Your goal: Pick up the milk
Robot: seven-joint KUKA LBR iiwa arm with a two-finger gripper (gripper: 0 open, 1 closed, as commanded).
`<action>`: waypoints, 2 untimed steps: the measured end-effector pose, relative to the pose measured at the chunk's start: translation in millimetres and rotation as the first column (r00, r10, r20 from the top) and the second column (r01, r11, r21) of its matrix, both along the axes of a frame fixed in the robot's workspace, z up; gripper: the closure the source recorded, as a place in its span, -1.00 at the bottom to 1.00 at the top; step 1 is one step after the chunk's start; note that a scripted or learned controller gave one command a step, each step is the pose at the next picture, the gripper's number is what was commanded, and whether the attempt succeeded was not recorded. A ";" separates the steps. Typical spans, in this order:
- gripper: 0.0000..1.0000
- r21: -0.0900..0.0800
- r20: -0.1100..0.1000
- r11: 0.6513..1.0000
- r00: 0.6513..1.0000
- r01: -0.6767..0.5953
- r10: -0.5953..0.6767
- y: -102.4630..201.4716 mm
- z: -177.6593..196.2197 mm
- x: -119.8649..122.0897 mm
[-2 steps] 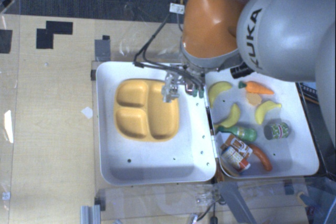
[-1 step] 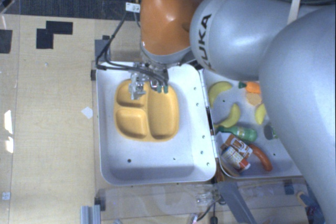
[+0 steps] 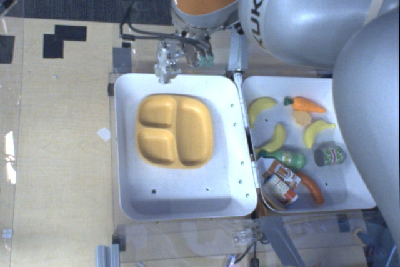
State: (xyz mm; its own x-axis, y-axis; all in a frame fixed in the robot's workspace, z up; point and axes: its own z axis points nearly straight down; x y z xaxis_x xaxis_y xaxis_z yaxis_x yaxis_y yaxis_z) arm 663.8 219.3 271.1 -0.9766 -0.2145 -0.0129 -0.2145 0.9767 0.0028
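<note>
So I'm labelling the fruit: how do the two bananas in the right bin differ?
The left banana stands more upright in the view and touches the green bottle; the right banana lies flatter and lies apart from the bottle, just above the small green can. The left one looks slightly greener. Both are yellow, curved, in the right bin.

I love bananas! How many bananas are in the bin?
3, all in the right bin: one near its top left, one below that, one further right. The arm may hide more.
</note>
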 end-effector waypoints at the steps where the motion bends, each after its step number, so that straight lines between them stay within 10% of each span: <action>1: 1.00 -0.002 -0.002 0.979 0.979 -0.202 0.202 16.2 -70.0 6.4; 2: 1.00 -0.004 -0.001 0.951 0.951 -0.310 0.310 -18.0 56.5 -69.0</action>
State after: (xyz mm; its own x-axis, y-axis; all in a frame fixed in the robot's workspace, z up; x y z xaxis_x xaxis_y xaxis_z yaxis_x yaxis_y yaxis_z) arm 594.8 201.2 327.6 -0.8622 -0.5064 -0.0109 -0.5064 0.8623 -0.0009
